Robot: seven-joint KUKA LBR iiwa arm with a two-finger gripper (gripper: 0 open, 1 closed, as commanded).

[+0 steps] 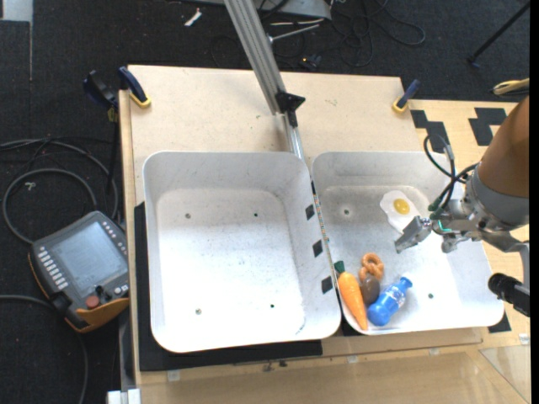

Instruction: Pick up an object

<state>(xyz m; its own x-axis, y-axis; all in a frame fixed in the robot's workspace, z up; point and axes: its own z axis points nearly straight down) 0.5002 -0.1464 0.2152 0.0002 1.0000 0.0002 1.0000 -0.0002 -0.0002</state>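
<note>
Gripper [418,228] hangs over right bin [472,303], arm entering from right; fingers appear parted, nothing between them. Fried-egg toy [398,206] lies just up-left of fingertips, near bin's back wall, close but not gripped. Toy carrot [352,300], brown pretzel-like piece [370,266] with darker brown lump [369,289] beside it, and blue bottle [388,301] cluster at bin's front-left corner, below and left of gripper, apart from it. Left bin [168,183] alongside.

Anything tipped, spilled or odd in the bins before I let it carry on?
Nothing looks spilled or damaged. The carrot, pretzel, brown piece and blue bottle lie bunched against the right bin's near-left corner; the fried egg lies apart. The tool hangs above the bin.
</note>
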